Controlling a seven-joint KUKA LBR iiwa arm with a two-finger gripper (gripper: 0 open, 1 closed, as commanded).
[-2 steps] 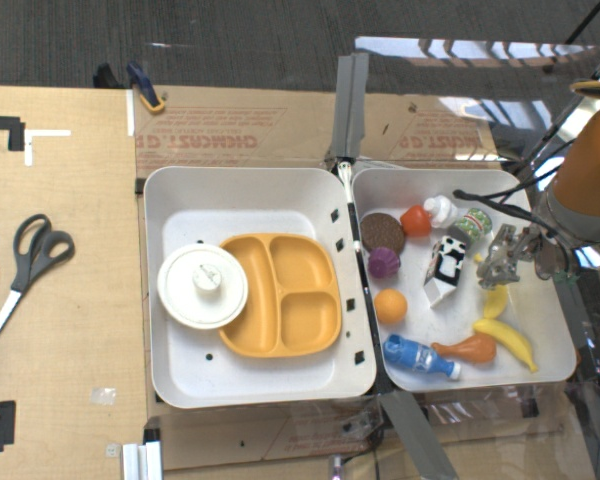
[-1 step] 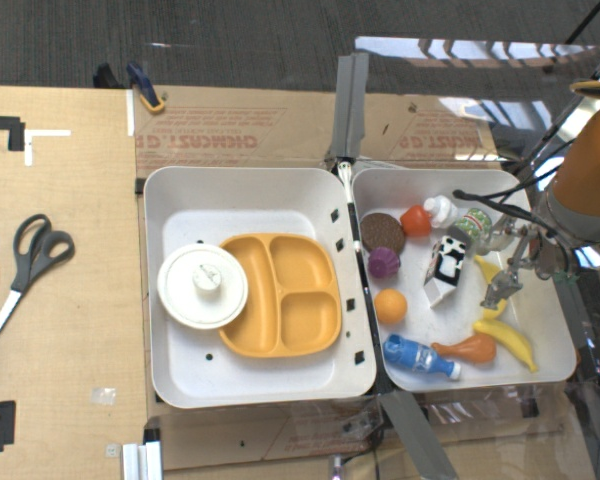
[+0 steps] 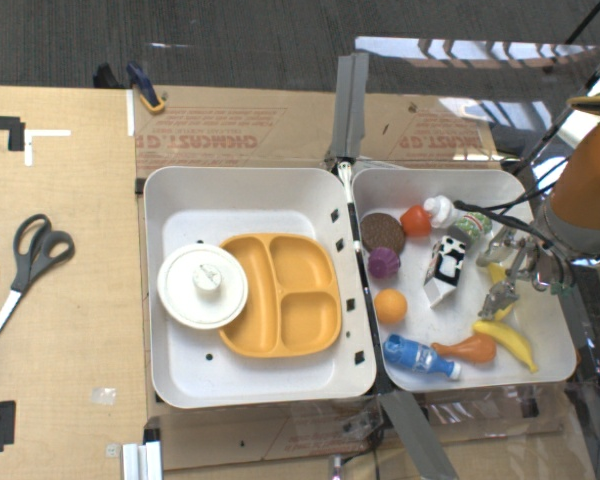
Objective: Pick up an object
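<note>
- Bottle (image 3: 421, 357), blue, lower edge of right bin (image 3: 540, 373).
- Pincer (image 3: 502, 293) above banana (image 3: 509, 340); spread or pressed together, cannot tell.
- Arm (image 3: 588, 183) cut off at right.

— Where is the arm?
— It reaches in from the right, its orange band (image 3: 586, 183) above the right bin's right edge.
— And the gripper (image 3: 502, 296)?
— Low inside that bin, near its right wall, pointing down and leftward, cables trailing over the wrist.
</note>
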